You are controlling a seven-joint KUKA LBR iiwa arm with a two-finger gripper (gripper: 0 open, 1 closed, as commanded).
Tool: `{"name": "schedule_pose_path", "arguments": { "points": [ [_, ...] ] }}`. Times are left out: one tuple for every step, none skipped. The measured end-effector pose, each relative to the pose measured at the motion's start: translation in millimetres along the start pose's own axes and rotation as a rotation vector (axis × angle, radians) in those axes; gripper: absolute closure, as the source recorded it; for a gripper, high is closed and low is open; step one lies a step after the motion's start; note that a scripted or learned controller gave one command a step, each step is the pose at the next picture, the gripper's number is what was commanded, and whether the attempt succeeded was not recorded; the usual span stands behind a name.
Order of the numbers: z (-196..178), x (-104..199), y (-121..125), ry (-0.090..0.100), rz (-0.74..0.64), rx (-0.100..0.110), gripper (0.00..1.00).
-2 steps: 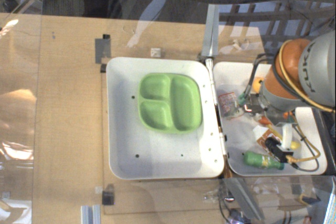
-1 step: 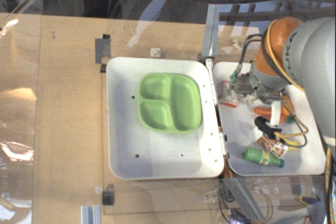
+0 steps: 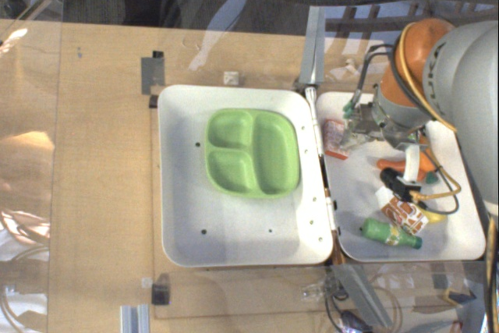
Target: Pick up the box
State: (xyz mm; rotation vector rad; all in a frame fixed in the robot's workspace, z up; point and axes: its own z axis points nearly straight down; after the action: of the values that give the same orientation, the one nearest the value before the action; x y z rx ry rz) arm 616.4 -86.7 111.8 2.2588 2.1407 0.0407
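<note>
A small box with an orange and white pattern lies tilted in the right bin, near its front. My gripper hangs over the far left part of that bin, well behind the box and apart from it. Just left of the gripper, against the bin's left wall, lies a pale pinkish packet. The gripper's tips are hidden among the wrist parts.
A green bottle lies just in front of the box. An orange carrot-like piece sits mid-bin, and a small orange bit is below the packet. The left bin holds a green divided plate.
</note>
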Motion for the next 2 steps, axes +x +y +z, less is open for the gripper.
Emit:
{"name": "schedule_pose_path", "arguments": {
  "points": [
    [1.1, 1.1, -0.5, 0.001, -0.001, 0.002, 0.0],
    [19.0, -6.3, 9.5, 0.001, -0.015, 0.023, 0.0]
  ]
}}
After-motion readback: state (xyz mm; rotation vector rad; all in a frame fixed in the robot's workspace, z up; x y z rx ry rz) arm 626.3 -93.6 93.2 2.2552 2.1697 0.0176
